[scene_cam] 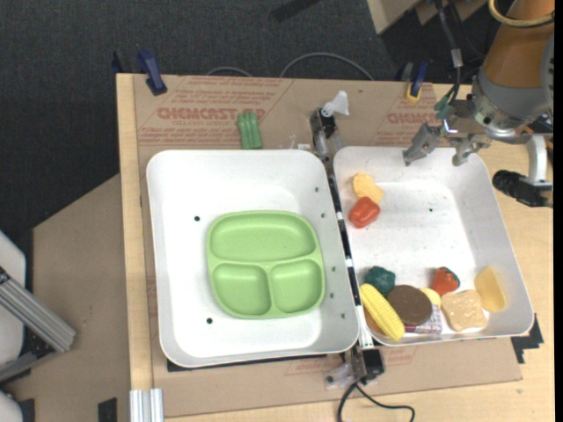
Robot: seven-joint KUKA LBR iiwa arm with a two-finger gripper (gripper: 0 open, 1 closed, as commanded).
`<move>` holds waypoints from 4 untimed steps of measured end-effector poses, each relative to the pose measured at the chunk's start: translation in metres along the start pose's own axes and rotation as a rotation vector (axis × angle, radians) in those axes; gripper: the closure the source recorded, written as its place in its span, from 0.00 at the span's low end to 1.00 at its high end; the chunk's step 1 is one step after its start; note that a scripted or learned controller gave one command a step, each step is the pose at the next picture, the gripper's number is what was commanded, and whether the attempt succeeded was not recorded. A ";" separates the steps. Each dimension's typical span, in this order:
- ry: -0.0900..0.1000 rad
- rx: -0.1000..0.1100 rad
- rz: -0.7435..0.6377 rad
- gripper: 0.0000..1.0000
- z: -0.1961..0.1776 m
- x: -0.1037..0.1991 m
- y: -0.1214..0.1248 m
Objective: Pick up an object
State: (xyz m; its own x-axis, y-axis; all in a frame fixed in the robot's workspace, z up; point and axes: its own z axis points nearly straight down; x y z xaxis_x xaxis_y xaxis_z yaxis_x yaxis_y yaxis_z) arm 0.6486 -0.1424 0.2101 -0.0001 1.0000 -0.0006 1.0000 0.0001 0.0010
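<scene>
Your arm [519, 51] was cut off at the top right corner. The gripper [442, 146] hung over the right bin's [457, 192] far rim, fingers spread apart, nothing between them. The bin's middle was bare floor. Nearest toys, a yellow piece [367, 186] and red pepper [363, 212], lay left of and below the gripper, apart from it. The corn [383, 312], brown disc [410, 305] and others crowded the near edge, partly overlapping.
</scene>
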 end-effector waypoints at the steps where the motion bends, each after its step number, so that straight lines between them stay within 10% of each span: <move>1: 0.003 0.013 0.003 0.00 0.058 0.008 -0.103; 2: 0.003 -0.011 -0.010 0.00 0.023 0.085 0.022; 3: 0.002 0.015 0.005 0.00 0.127 0.042 -0.040; 4: 0.000 -0.001 0.001 1.00 0.110 0.045 -0.034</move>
State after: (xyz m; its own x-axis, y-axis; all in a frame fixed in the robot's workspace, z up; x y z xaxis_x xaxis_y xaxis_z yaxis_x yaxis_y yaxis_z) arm 0.6149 -0.0977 0.1001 0.0009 1.0000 -0.0002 1.0000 -0.0009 0.0018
